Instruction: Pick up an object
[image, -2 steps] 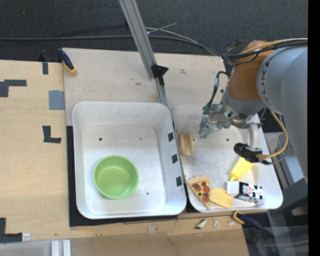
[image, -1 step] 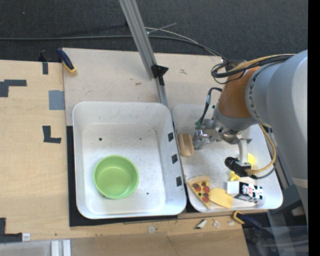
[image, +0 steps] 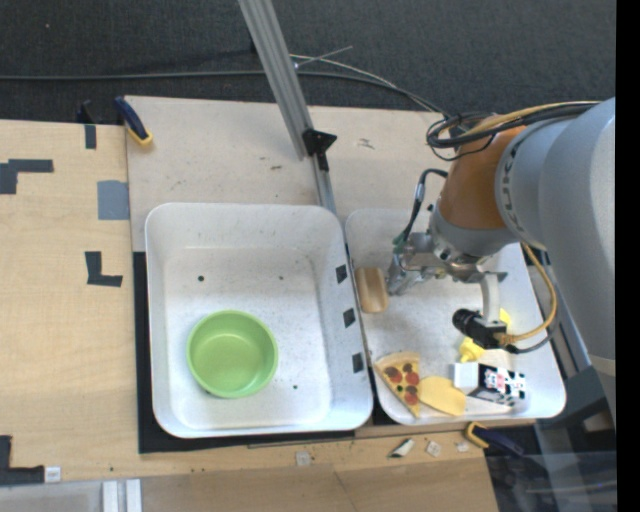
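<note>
Pincer (image: 402, 272) hangs low in the right bin (image: 535, 395), its opening impossible to judge from here, just right of the tan bread piece (image: 371, 290) by the left wall.

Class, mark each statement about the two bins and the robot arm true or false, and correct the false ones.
1. The green bowl sits in the left bin. True.
2. The pizza slice lies in the same bin as the bowl. False: it lies in the right bin, near the front edge.
3. The gripper is over the right bin, close to the tan block. True.
4. The bowl lies upside down. False: it stands with its opening up.
5. The yellow piece lies just right of the pizza slice. True.
6. The tan block lies at the far right edge of the right bin. False: it lies at that bin's left edge, by the divide.
</note>
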